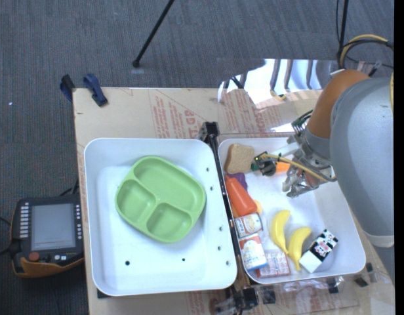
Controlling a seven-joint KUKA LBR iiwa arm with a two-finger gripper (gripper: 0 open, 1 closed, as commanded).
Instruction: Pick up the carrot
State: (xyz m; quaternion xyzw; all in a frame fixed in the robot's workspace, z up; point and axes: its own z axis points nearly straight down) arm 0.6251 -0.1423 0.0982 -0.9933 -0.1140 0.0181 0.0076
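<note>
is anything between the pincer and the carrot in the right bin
Nothing visible. The pincer hangs over bare bin floor, with the carrot to its left along the bin's left wall. The bread and bananas lie off that line.

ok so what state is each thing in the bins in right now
green plate: lying flat in left bin, nothing on it
carrot: lying in right bin by the divider, not gripped
bread slice: flat in the far corner
bananas: lying side by side
gripper: low over right bin
</note>
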